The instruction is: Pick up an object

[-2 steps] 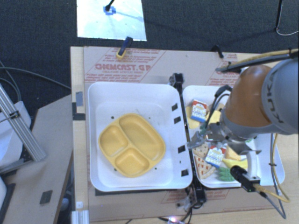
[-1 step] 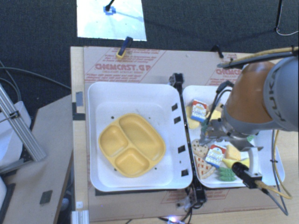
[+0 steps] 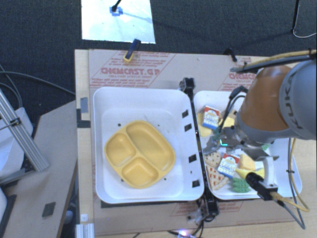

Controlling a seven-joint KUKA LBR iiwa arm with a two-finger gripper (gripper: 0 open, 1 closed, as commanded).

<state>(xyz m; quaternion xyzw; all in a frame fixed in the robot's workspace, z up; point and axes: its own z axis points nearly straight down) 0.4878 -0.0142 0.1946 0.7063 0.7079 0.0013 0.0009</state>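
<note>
My gripper point(image 3: 218, 144) hangs low over the left part of the right bin point(image 3: 198, 99), with the grey and orange arm point(image 3: 272, 103) covering much of that bin. Just above the gripper lies a small red, white and blue carton point(image 3: 210, 117). A second small carton point(image 3: 228, 165) lies just below it, beside a waffle-patterned piece point(image 3: 214, 176). Yellow pieces point(image 3: 246, 163) and a green toy point(image 3: 240, 185) sit at the bin's front. I see nothing held by the gripper.
The left bin point(image 3: 109, 103) holds a yellow three-compartment tray point(image 3: 140, 153). A black divider with clips point(image 3: 194, 133) runs between the bins. Cardboard point(image 3: 148, 68) lies under both bins, and cables point(image 3: 292, 197) trail at the front right.
</note>
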